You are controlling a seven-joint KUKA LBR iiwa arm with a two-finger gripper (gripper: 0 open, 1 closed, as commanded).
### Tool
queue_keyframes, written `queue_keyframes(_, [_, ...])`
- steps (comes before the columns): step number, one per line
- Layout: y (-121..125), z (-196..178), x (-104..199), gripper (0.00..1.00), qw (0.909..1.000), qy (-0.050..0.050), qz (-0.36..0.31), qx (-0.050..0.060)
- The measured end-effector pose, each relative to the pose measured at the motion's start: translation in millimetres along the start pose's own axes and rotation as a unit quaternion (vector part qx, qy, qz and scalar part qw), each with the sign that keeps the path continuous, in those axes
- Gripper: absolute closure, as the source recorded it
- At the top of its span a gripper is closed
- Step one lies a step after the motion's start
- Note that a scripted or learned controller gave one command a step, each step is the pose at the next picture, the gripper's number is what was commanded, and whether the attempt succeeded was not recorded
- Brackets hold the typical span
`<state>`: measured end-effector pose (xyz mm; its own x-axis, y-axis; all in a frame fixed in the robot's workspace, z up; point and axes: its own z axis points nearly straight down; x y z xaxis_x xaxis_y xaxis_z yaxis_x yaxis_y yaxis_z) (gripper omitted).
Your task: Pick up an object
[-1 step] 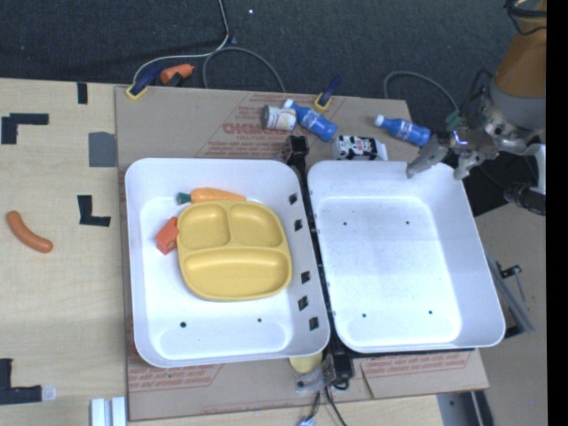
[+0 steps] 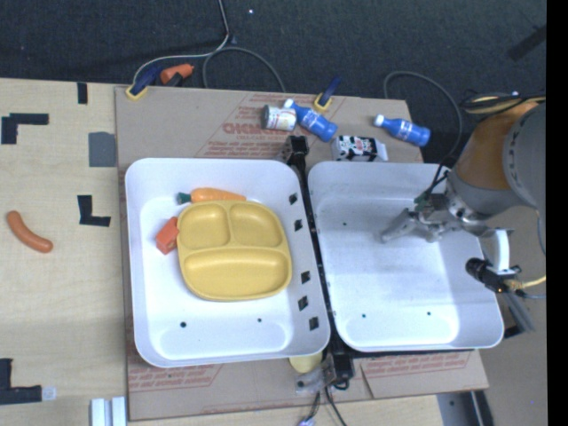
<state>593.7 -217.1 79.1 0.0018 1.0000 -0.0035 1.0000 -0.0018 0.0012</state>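
Note:
The left bin (image 2: 151, 327) holds a yellow divided plate (image 2: 235, 248). An orange carrot (image 2: 217, 195) lies along the plate's far edge, with a small green piece (image 2: 184, 198) at its left end. A red-orange piece (image 2: 167, 235) sits against the plate's left side. My gripper (image 2: 399, 227) hangs low over the right bin (image 2: 390, 318), in its far right part, on the grey arm with the orange band (image 2: 488, 153). No object shows at the gripper.
Behind the bins on the cardboard lie a white bottle (image 2: 280, 116), two blue bottles (image 2: 316, 123) (image 2: 405, 130) and a black-and-white box (image 2: 359, 148). A sausage (image 2: 28, 232) lies on the bench far left. An orange clamp (image 2: 177, 73) sits at the back.

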Motion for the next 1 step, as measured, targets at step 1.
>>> queue_keyframes(1, [45.4,-7.8,66.2,0.0,1.0,0.001,-0.005,-0.002])
